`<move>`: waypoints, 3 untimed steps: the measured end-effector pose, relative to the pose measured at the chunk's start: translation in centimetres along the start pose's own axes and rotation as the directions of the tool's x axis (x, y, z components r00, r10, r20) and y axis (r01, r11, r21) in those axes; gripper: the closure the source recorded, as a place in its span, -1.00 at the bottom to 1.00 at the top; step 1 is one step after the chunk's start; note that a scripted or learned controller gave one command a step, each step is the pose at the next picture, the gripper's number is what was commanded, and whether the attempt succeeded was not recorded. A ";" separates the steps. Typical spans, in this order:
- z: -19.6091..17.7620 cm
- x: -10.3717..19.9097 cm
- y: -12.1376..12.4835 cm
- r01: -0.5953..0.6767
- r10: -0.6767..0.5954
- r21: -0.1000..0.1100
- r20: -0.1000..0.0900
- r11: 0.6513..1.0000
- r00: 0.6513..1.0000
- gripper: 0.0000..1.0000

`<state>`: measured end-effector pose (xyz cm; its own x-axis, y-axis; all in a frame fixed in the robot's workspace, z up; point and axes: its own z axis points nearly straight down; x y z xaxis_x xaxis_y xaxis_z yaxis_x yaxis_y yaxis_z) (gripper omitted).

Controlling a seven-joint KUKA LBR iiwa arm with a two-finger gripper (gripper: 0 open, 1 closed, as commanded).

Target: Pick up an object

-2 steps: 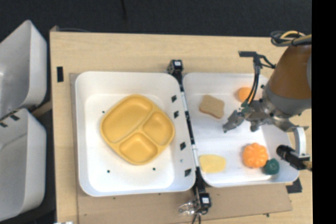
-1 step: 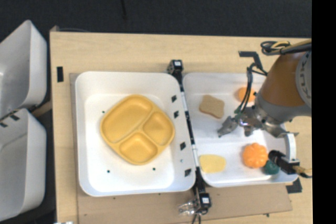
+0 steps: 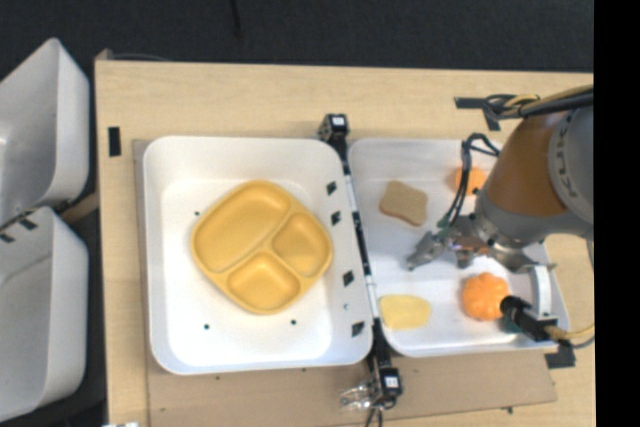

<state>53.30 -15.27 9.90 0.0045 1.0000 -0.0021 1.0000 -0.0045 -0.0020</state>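
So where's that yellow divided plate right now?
The yellow divided plate lies in the middle of the left bin, across the divider from the right bin where the arm works.

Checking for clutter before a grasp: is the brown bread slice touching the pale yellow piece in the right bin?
Apart. The camera view shows bare white bin floor between the brown bread slice and the pale yellow piece.

The arm point(image 3: 535, 180) covers most of an orange object point(image 3: 465, 179) at the right bin's point(image 3: 440, 347) far side, possibly fruit.
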 end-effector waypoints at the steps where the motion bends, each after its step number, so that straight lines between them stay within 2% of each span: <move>1: -1.2 0.0 0.1 -0.007 0.007 -0.006 -0.002 1.000 1.000 1.00; 3: -13.0 -0.4 0.9 0.008 -0.008 -0.009 0.000 1.000 1.000 1.00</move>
<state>54.18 -15.67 22.87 -0.0031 1.0000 -0.0022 1.0000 0.0031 0.0071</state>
